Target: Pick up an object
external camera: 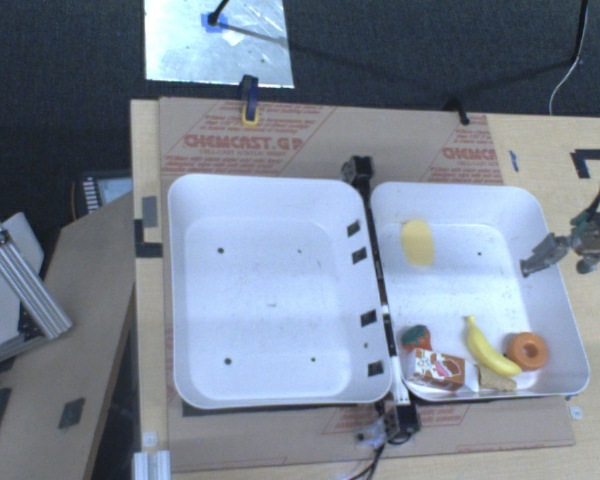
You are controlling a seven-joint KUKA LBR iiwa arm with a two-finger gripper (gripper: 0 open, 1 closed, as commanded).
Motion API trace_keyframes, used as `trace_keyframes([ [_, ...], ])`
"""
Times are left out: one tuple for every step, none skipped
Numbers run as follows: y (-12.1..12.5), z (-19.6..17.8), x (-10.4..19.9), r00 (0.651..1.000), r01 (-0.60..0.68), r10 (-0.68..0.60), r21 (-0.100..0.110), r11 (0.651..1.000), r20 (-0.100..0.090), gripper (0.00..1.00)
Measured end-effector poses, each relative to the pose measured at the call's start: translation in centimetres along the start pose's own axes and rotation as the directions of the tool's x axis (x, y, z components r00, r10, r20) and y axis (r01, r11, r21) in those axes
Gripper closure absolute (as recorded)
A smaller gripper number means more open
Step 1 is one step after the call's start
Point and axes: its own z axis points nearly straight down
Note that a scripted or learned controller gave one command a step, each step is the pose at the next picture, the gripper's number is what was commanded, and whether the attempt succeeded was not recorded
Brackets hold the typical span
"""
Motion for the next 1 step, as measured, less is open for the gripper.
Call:
trace_keyframes([
  [4.87,9.07,-0.22,1.000,0.004,-0.004,0.004,1.000,-0.002,0.00],
])
